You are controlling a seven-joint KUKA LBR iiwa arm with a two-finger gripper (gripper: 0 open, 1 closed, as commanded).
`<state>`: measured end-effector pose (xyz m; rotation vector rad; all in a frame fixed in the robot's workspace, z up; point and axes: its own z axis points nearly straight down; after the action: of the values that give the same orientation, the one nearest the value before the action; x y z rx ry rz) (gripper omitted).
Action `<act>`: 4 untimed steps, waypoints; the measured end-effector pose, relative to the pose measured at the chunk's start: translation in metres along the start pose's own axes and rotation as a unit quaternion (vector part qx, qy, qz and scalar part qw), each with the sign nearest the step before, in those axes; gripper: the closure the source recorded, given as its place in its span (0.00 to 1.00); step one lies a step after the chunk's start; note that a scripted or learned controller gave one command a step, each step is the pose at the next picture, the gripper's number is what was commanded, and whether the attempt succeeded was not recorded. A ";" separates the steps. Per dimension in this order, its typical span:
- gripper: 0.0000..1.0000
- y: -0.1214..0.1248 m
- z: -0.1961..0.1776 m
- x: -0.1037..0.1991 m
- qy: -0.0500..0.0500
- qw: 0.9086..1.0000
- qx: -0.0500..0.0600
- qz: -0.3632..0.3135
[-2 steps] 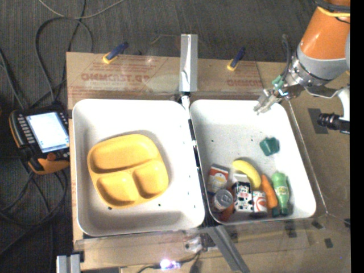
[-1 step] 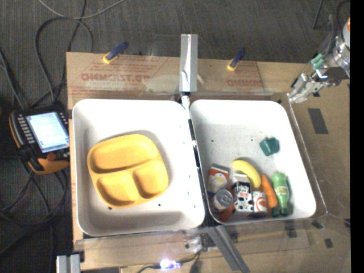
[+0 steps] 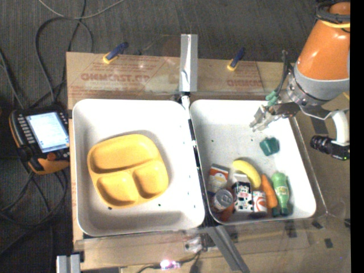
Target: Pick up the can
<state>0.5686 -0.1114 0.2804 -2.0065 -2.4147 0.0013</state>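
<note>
- At the front of the right bin point(image 3: 296, 147), the can point(image 3: 223, 198) lies among clutter: a carton point(image 3: 218, 178) just behind it, a banana point(image 3: 248, 172) and a boxed item point(image 3: 243, 197) beside it.
- Hand point(image 3: 261, 118) hangs over the bin's back part, well apart from the can, nearer a green object point(image 3: 269, 146).
- Hand state: cannot tell how far open; nothing is seen between its parts.
- Progress, as judged: nothing done. Approach, grasp and lift are all outstanding.
- Left bin point(image 3: 79, 169) carries a yellow tray point(image 3: 128, 168); not involved.

Dark carpet floor point(image 3: 142, 16) with loose cables point(image 3: 57, 16); plywood bench point(image 3: 131, 75)
</note>
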 end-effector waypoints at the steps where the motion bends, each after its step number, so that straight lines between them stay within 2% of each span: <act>1: 1.00 -0.057 0.007 0.018 0.000 0.985 -0.001 -0.174; 2: 1.00 -0.076 0.046 0.059 0.000 1.000 0.001 0.028; 3: 1.00 -0.071 -0.023 0.080 0.000 0.998 0.000 -0.064; 4: 1.00 -0.067 0.024 0.107 0.000 1.000 0.001 -0.003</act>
<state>0.4831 -0.0190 0.2569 -1.9982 -2.4193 0.0038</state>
